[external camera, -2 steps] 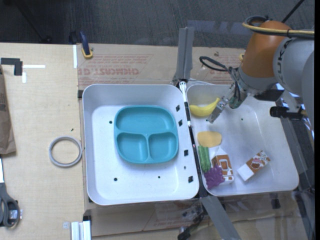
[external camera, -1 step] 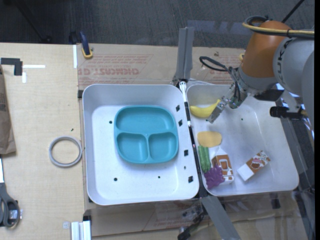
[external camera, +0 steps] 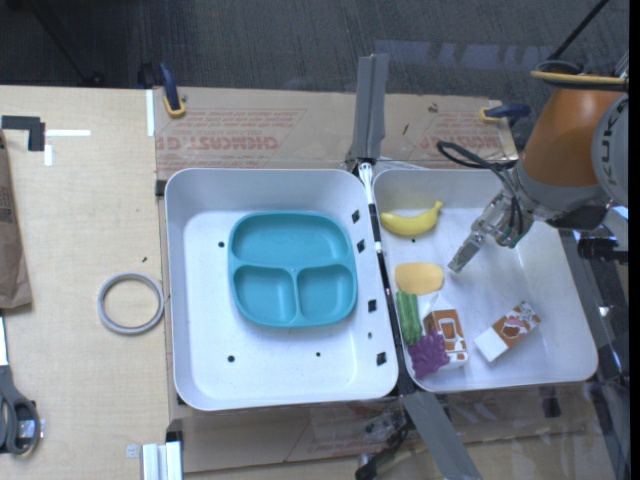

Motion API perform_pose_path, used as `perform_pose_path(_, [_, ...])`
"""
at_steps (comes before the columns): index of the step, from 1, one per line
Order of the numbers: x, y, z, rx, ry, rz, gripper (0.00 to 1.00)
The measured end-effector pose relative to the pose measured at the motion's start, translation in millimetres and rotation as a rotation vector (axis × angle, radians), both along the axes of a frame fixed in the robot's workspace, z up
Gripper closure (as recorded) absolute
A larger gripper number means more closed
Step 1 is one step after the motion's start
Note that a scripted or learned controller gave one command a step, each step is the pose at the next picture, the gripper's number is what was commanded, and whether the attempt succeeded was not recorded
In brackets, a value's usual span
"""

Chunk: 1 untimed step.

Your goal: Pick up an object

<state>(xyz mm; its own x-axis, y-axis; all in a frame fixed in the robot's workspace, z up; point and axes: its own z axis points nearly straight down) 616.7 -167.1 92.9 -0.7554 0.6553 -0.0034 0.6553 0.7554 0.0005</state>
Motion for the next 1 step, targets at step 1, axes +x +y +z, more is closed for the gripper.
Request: perform_pose_path(1, [35.8,55.0,25.5,0.001,-0.002,-0.055,0.00])
